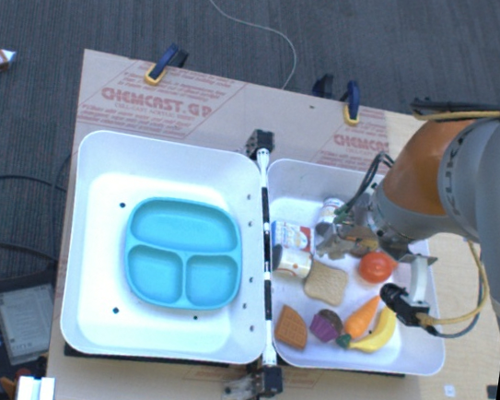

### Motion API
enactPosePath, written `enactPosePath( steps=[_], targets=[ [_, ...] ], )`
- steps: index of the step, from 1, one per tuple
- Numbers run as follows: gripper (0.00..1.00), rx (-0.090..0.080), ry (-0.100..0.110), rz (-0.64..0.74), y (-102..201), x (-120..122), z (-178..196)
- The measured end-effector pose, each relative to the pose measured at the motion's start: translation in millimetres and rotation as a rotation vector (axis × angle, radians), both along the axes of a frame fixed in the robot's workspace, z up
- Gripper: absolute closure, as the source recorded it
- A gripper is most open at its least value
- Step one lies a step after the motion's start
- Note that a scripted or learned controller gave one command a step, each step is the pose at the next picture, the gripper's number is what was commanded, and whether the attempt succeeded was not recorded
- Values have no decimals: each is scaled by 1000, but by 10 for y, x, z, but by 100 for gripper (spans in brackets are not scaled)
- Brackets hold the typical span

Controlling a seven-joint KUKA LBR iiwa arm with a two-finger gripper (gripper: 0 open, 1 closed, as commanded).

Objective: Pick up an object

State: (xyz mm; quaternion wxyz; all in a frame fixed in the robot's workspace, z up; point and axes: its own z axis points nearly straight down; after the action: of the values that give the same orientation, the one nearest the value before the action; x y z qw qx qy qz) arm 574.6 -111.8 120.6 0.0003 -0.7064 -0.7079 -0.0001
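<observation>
My gripper (337, 238) hangs low over the middle of the right bin (412, 363), under the orange-banded wrist. It is right above a slice of bread (327, 283), with a red tomato (376, 266) beside it on the right. A small white and red carton (293, 248) lies just left of the gripper. Toward the front of the bin lie a carrot (362, 316), a banana (380, 331), a purple piece (326, 325) and a brown biscuit (291, 327). The arm hides whatever lies directly under the gripper.
The left bin (85, 309) holds a blue divided plate (184, 253). A divider with black clamps (263, 234) runs between the bins. The arm's body covers the right bin's back right corner. Cables trail on the floor to the left.
</observation>
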Motion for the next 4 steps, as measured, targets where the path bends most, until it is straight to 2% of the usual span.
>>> enactPosePath(
  steps=[1, 2, 4],
  targets=[
    [0, -3, 0, -2, -20, -5, 0],
    [100, -3, 1, -1, -21, -5, 95],
    [100, -4, 2, -1, -21, -4, 285]
  ],
)
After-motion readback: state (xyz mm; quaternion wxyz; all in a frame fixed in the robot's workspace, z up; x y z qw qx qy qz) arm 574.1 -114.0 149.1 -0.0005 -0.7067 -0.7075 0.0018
